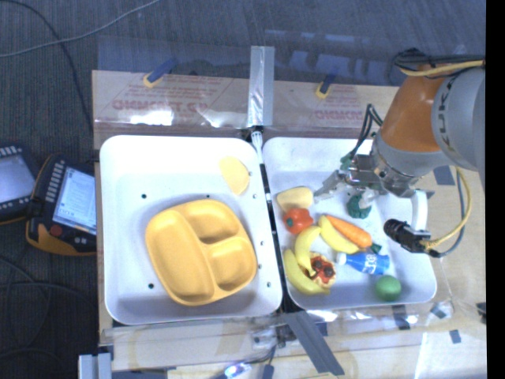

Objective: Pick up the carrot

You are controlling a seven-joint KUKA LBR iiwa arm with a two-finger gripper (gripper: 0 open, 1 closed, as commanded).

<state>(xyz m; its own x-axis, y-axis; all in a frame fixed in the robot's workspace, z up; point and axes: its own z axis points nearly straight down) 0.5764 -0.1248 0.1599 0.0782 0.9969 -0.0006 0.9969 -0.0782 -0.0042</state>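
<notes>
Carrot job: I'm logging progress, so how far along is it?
Done: the gripper is over the right bin. In hand: nothing; the carrot lies among the toy food below it, against a banana. Left: descend, grasp, lift.

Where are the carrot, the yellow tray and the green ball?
carrot [348,230]: camera view, middle of its orange body.
yellow tray [202,249]: camera view, the ridge between its compartments.
green ball [387,287]: camera view, centre of its top.

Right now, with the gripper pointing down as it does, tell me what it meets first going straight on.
Likely the small dark green item under the gripper, beside the carrot; height above it is unclear from this slanted view.
</notes>
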